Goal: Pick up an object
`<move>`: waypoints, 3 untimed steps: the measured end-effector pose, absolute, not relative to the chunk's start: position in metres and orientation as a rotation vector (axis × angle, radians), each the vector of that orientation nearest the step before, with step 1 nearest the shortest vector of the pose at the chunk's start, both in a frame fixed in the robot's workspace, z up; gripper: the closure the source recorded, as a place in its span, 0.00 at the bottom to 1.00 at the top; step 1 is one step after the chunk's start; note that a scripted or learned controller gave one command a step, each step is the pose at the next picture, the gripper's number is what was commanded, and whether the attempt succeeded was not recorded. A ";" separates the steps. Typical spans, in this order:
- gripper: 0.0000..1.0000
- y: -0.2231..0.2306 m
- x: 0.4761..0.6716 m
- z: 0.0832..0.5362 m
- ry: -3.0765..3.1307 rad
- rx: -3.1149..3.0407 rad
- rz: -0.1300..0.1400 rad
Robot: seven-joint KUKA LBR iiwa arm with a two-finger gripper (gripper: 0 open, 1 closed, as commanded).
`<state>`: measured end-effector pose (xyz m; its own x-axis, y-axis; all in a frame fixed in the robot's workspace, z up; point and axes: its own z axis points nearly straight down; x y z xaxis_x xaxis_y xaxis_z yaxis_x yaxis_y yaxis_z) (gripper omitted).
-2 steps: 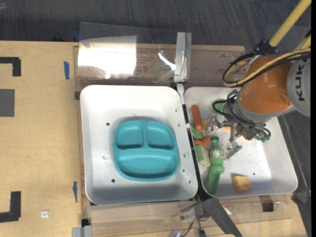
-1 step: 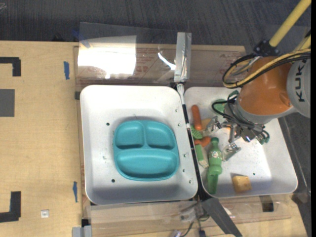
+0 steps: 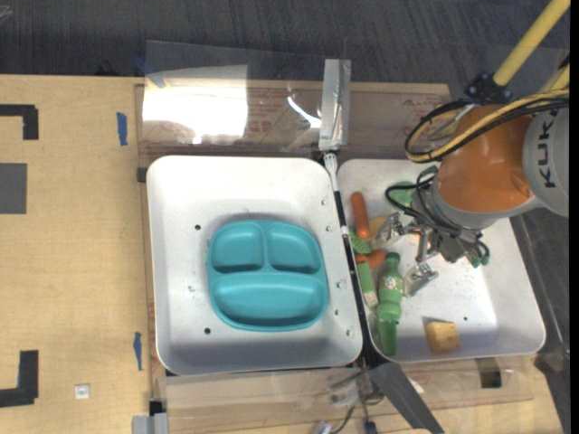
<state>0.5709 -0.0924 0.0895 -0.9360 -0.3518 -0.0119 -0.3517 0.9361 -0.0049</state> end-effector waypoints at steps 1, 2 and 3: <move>0.00 -0.092 0.569 0.090 3.083 -0.515 -0.004; 0.00 -0.122 0.647 0.192 3.098 -0.445 -0.005; 0.00 -0.135 0.592 0.095 3.094 -0.497 -0.001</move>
